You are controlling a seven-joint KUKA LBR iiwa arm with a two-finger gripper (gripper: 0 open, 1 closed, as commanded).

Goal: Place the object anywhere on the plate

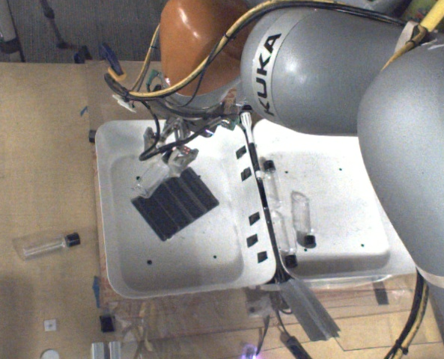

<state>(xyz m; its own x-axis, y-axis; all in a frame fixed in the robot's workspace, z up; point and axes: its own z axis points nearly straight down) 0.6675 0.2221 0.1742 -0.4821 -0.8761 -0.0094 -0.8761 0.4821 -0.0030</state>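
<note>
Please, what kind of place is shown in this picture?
Probably a robotics laboratory or test bench. A large KUKA arm with loose cables reaches over two white bins on a wooden bench, and a black ridged plate lies in the left bin.

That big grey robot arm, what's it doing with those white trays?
The KUKA arm reaches in from the right over the left bin. Its gripper hangs just above the upper corner of a dark ridged plate lying in that bin, with something clear at its tip. A clear vial lies in the right bin, and another vial lies out on the bench.
</note>
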